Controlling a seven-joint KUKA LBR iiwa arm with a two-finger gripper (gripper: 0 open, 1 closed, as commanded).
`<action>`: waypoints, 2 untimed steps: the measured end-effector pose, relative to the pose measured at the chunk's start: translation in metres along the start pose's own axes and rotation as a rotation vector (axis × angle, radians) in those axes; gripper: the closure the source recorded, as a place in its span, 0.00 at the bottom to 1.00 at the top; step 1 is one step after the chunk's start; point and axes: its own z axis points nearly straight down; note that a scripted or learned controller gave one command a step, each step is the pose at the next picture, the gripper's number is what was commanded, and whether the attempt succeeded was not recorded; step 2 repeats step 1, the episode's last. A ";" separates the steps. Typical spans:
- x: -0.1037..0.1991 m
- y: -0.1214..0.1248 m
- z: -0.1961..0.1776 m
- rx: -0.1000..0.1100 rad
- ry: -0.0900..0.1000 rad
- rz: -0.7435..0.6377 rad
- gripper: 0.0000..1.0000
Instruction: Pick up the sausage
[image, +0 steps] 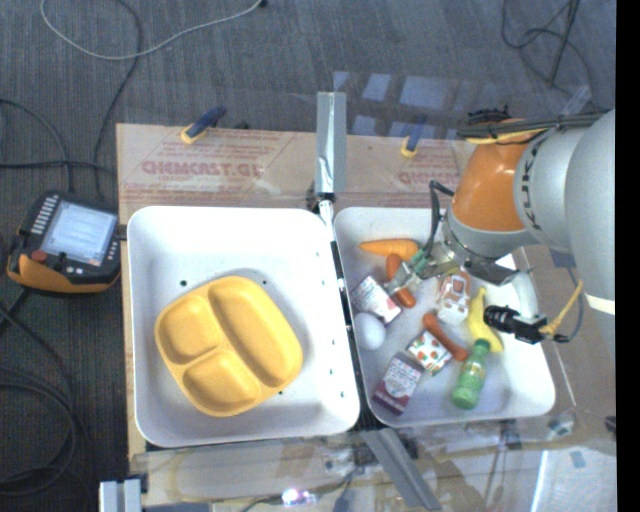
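Observation:
The sausage (445, 336), a short red-orange link, lies slanted in the middle of the right bin (535, 395). It rests between a small carton (428, 351) and a banana (478, 315). My gripper (423, 264) hangs low over the bin's upper part, beside a carrot (390, 246). It is roughly 70 pixels up and left of the sausage. Two similar reddish-orange pieces (394, 267) (405, 297) lie right under and beside the gripper. The grey wrist with its orange band (490, 200) covers the bin's far right corner.
The right bin also holds a white egg (370, 330), a green bottle (468, 375) and several small cartons (398, 383). The left bin (150, 250) holds a yellow divided tray (228, 343). A pendant (68, 243) lies off the bench at left.

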 end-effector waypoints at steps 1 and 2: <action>0.042 0.086 -0.093 0.009 0.004 -0.308 1.00; 0.042 0.086 -0.093 0.009 0.004 -0.308 1.00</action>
